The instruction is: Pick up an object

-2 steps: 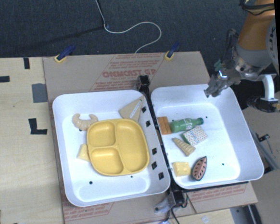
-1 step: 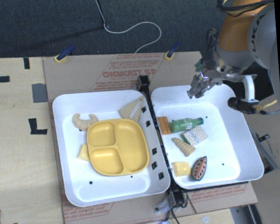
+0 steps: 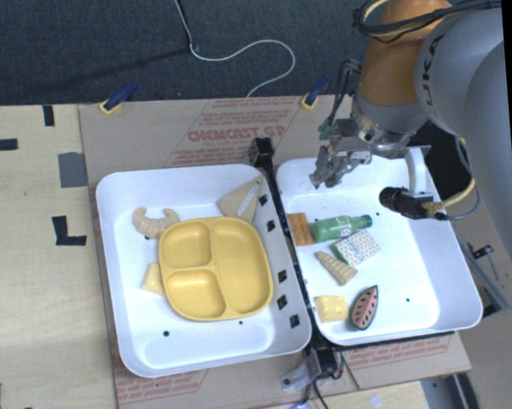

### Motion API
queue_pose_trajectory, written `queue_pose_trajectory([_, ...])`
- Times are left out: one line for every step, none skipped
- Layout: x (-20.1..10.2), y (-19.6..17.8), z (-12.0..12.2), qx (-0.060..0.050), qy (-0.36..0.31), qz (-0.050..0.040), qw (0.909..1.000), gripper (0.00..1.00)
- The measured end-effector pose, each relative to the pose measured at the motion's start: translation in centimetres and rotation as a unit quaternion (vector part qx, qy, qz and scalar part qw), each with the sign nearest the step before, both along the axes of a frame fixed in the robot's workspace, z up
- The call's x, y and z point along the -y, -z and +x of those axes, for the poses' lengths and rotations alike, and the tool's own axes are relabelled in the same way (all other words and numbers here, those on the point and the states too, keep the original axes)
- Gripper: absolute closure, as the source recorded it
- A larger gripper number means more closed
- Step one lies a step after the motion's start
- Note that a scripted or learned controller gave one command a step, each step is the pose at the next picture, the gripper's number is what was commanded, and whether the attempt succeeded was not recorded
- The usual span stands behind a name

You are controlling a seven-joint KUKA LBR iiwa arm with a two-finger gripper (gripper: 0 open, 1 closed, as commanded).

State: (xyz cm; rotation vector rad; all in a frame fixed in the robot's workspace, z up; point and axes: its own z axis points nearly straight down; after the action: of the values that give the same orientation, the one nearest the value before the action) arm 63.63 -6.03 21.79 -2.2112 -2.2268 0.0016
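My gripper (image 3: 329, 177) hangs over the far left part of the right bin (image 3: 439, 291), with its fingers a little apart and nothing between them. Just below it in that bin lie a green bottle (image 3: 339, 228) on its side, an orange block (image 3: 299, 229), a blue-and-white packet (image 3: 358, 248), a tan cone-shaped piece (image 3: 335, 267), a yellow chunk (image 3: 330, 307) and a dark oval thing with a red face (image 3: 364, 307).
The left bin (image 3: 123, 254) holds a yellow divided plate (image 3: 215, 268), a beige curved piece (image 3: 151, 221), a tan wedge (image 3: 242, 198) and a yellow bit (image 3: 151, 278) under the plate's edge. A black divider (image 3: 278, 233) separates the bins. Cardboard lies beneath both.
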Motion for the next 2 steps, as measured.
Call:
queue_pose_trajectory([-5.6, -1.1, -1.0, 0.0, 0.0, -0.0001, 1.0, 1.0])
queue_pose_trajectory([-10.7, 0.3, -2.8, -0.001, 0.001, -0.0006, 1.0, 1.0])
